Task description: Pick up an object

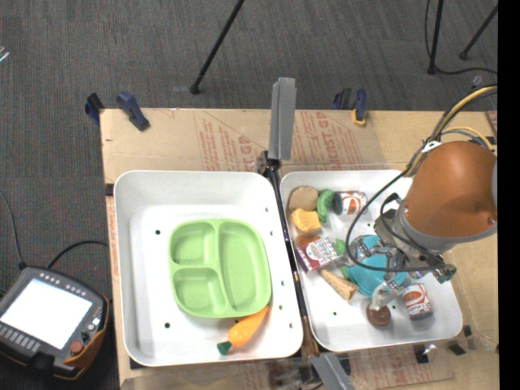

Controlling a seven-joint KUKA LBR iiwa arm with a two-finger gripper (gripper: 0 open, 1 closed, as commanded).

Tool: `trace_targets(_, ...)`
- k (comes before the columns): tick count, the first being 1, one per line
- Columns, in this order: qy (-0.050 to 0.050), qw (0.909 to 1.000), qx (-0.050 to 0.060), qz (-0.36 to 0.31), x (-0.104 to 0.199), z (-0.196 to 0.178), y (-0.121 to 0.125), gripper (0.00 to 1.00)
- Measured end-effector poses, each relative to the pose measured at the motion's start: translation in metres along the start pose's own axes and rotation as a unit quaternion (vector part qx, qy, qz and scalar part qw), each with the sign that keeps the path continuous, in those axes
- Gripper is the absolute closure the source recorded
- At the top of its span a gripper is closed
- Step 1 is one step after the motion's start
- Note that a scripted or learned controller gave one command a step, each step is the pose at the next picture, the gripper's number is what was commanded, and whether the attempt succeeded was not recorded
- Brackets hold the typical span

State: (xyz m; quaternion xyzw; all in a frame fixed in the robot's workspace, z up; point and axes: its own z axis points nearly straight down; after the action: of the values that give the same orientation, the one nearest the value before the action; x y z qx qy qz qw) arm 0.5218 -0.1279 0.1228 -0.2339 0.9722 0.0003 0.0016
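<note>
The right bin (439,325) holds several small items. Along its left side lie a brown lump (303,197), a yellow block (305,219), a green piece (326,204) and a small can (351,203). Lower down are a red-purple packet (321,252), a tan cone (337,283), a blue object (367,276), a brown ball (379,314) and a second can (418,301). My gripper (390,265) hangs low over the blue object, under the orange wrist band (451,189), which hides most of it.
The left bin (134,218) carries a green divided plate (219,266) and an orange carrot (245,329) near its front edge. A grey post (282,124) stands behind the bins. Clamps sit along the bench's back edge, and a tablet (45,315) lies at the far left.
</note>
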Motion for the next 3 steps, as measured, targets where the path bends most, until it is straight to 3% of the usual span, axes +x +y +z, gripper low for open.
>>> trace_targets(1,-0.007,0.9997,0.004,0.025,0.006,0.029,0.012,0.00)
trace_targets(2,-0.007,0.9997,0.003,0.022,0.004,0.020,0.014,1.00)
trace_targets(3,0.002,0.9974,0.004,0.073,0.006,0.015,0.052,1.00)
